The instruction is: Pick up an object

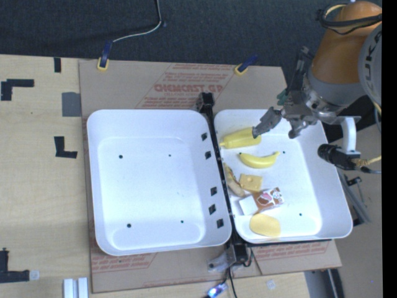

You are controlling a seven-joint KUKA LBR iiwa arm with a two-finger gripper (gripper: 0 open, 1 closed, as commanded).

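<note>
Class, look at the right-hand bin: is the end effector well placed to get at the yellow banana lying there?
Probably yes. The end effector hangs over the right bin, just above the banana, which lies apart from the other items with nothing on top of it, so the way down looks free.

Both bins are plain white, the left bin [149, 185] dotted with a few black specks. Right bin [322, 197] is mostly yellow stuff: a yellow banana [258, 159], a yellow block [239, 139], a pale yellow oval [265, 225], plus a red-and-white packet [269, 198]. Arm's grey with an orange band [344, 27]. Tan surface [37, 185], brown cardboard with red print [180, 87].
</note>
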